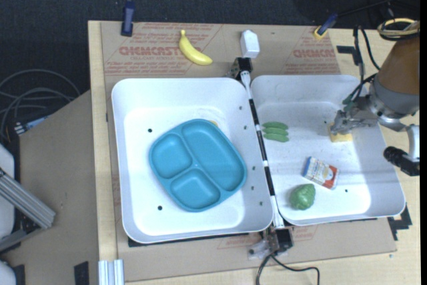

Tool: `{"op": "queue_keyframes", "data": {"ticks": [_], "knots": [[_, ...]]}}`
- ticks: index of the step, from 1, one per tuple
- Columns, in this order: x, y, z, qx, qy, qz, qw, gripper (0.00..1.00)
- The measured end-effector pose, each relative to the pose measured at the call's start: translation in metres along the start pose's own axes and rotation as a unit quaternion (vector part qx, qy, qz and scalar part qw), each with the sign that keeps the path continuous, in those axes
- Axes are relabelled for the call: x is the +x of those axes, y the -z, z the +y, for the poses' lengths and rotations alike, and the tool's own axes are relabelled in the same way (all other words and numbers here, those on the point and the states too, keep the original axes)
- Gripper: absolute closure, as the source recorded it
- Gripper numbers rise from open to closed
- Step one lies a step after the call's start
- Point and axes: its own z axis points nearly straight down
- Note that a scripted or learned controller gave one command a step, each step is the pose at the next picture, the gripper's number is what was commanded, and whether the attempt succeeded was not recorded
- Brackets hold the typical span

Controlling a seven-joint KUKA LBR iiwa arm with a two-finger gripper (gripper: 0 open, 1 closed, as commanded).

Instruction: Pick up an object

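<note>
A: Take the divider (259,143) between the two bins as the mark. What lies to its right?

B: The right bin (360,210). Just beside the divider, toward the far end, a green pea pod (275,131). Nearer the front, a round green vegetable (303,197), and a little beyond it a small carton (321,172) in white, blue and red, lying tilted.

A: And the gripper?

B: The gripper (345,125) is down in that same bin, well apart from the divider, close to the bin's right-hand wall. Directly under it, touching or nearly so, sits a small yellow block (341,137) — its front edge peeks out below the metal.

A: Is the block held?

B: I cannot tell. Whether the tips stand apart or together is not visible from this slant, and the block seems to rest on the bin floor.

A: To the divider's left?

B: The left bin (133,110), with a blue three-compartment plate (196,164) in the middle of it. Beyond both bins, on the cardboard bench top (153,50), a yellow banana (193,51) lies left of the divider's far end — and a small white object (250,43) sits just past that end.
</note>
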Motion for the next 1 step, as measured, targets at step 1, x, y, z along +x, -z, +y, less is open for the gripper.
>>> {"op": "queue_keyframes", "data": {"ticks": [1], "knots": [[0.0, -0.003, -0.0021, 0.003, -0.001, 0.001, 1.0, 0.0]]}}
